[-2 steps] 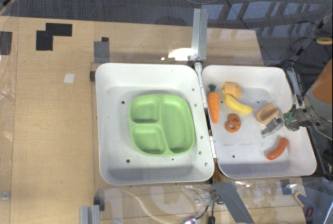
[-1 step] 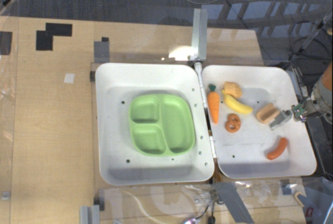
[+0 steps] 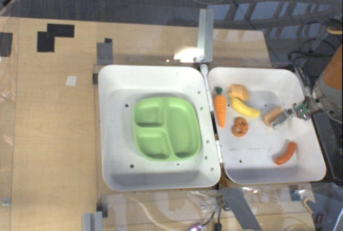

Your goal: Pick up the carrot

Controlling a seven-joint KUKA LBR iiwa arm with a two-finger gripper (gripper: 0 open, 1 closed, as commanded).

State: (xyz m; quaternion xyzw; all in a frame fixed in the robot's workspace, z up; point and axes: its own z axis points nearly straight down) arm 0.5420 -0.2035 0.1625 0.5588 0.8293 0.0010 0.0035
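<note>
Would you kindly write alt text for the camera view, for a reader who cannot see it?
A carrot lies at the left edge of the right white bin, with a banana, pretzel and sausage nearby. The gripper reaches in from the right, away from the carrot. The left bin holds a green divided plate.

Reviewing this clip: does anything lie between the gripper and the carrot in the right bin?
Yes. The gripper sits at the right of the right bin, by a tan bread-like piece. The carrot lies along that bin's left wall. Between them lie the banana and, slightly lower, the pretzel.
</note>
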